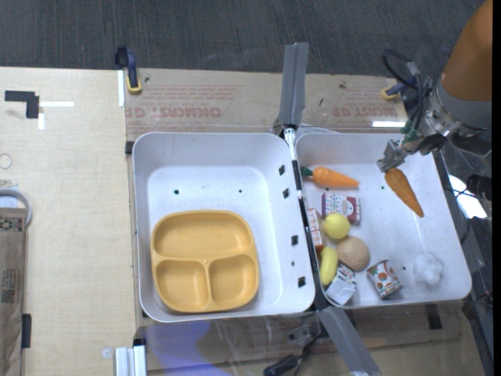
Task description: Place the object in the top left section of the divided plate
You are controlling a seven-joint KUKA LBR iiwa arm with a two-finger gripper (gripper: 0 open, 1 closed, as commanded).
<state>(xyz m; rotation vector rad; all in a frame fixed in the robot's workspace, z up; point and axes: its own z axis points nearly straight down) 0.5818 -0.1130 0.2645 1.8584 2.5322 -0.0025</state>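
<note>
Your carrot (404, 191) hangs tilted in the right bin (450, 233), its top end pinched between the closed fingers of the gripper (394, 157), near the bin's far right corner. A second carrot (335, 178) lies at that bin's far left, above a carton (341, 207), a lemon (337, 225) and a banana (328, 265). Your plate (205, 258) sits in the left bin (149, 210).
</note>
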